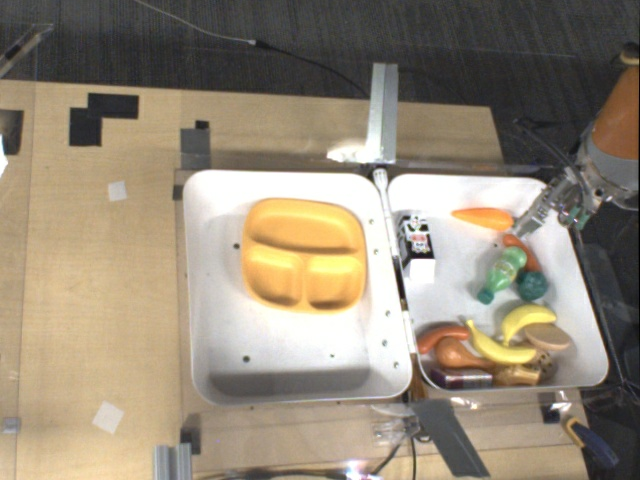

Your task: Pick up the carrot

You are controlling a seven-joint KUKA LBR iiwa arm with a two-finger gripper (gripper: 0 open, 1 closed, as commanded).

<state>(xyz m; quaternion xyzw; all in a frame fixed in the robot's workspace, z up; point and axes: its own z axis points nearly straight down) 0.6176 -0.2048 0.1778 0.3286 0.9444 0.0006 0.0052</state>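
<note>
Camera view: hand (530,218) beside carrot (482,219); its grip cannot be made out.

Even overhead light, soft shadows, perhaps slightly blurry throughout.

At about three o'clock the arm (612,138) comes in as a fat rounded limb, its upper stretch a warm orange band that fades at the frame's edge. Below the band sits a pale grey collar, smooth and cylindrical, with a darker seam where it meets the wrist. From there the build turns thin and busy: the gripper (528,222) is a cluster of silvery metal and dark parts with small greenish glints, tapering toward eight o'clock into slim light-coloured fingers (535,214). It is blurred there, so the dark strands near the wrist may be cables, though I can't be sure.
</note>
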